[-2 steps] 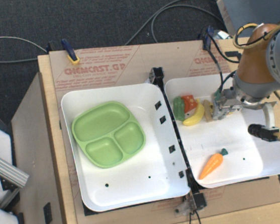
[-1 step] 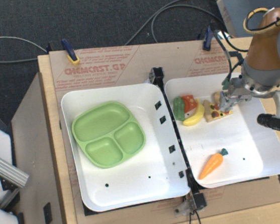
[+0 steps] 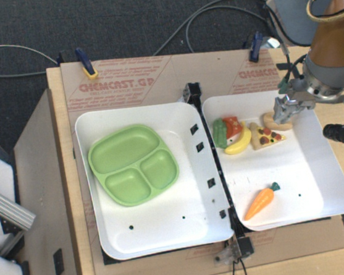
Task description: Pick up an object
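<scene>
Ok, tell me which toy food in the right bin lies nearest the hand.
The pizza slice; it lies just beside the hand, unlike the banana and carrot.

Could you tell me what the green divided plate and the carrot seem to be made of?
The green divided plate looks like moulded plastic, matte with soft highlights and rounded compartment walls. The carrot appears to be a plastic toy, judging by its smooth, evenly orange surface, though rubber is possible.

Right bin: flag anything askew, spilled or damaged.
Nothing stands out. The carrot lies alone near the front; the banana, the pizza slice and a red-and-green toy cluster at the back, beside the hand. No spill or damage.
</scene>
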Tool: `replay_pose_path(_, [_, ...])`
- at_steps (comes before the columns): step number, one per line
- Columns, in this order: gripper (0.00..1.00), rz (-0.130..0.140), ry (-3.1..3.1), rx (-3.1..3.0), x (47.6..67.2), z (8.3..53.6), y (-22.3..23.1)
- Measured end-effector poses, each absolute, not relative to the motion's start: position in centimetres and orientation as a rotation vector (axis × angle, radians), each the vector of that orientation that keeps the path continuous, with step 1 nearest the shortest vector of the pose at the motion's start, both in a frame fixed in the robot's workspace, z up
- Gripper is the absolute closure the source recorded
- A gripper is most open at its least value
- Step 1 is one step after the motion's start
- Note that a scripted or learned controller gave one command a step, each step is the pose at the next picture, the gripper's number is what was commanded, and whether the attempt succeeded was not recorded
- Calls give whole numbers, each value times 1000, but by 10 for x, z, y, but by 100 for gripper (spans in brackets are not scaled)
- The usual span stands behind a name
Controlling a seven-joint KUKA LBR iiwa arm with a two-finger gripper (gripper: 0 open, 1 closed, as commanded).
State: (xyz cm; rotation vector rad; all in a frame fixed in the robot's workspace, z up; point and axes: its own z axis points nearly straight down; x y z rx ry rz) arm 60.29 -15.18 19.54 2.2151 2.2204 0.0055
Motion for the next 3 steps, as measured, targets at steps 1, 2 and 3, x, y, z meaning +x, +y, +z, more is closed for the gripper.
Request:
replay_pose_path(1, [100, 6, 2219, 2216, 599, 241, -155])
replay_pose_path(2, [100, 2, 2232, 2216, 601, 239, -95])
replay_pose_path(3, [100, 1, 2232, 2217, 587, 246, -41])
